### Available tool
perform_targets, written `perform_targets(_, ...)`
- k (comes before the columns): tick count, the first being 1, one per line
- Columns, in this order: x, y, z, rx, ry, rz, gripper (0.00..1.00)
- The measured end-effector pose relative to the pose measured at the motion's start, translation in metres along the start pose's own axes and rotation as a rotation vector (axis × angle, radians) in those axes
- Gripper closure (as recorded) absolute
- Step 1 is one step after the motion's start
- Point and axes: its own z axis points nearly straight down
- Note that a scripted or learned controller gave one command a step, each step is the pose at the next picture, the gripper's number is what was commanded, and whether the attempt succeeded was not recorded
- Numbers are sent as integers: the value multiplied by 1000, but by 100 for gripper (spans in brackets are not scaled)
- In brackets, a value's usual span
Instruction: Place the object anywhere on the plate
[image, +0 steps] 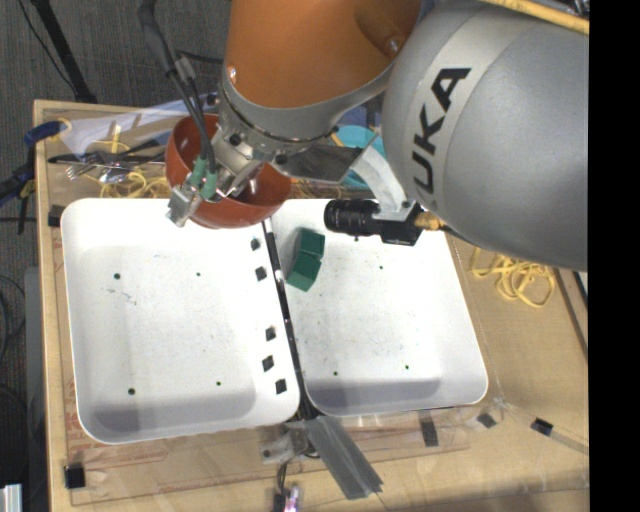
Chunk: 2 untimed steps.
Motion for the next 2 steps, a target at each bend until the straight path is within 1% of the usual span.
perform_targets(1, 55, -21, 101, 4, 1, 83, 100)
perform_targets(2, 9, -15, 18, -2, -1, -146, 100)
